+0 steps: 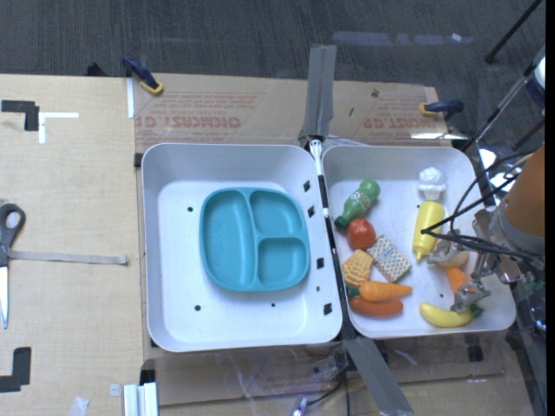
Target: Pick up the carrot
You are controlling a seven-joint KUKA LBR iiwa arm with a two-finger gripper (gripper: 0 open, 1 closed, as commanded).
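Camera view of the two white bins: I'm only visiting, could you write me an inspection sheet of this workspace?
Surface: two shallow white plastic bins side by side on brown cardboard.
Job's things: orange toy carrot lying in the right bin, untouched.
Clutter: teal divided plate in the left bin; yellow toy banana, red toy tomato, yellow squeeze bottle in the right.
End effector: low beside the banana, apart from the carrot.
Cables: black cables crossing the right bin's far corner.
Surroundings: metal scissors, blue clamps, dark carpet.

The grey arm [531, 199] leans in from the right edge of the frame, its gripper [469, 295] hanging low at the lower right, tips pointed down-left.
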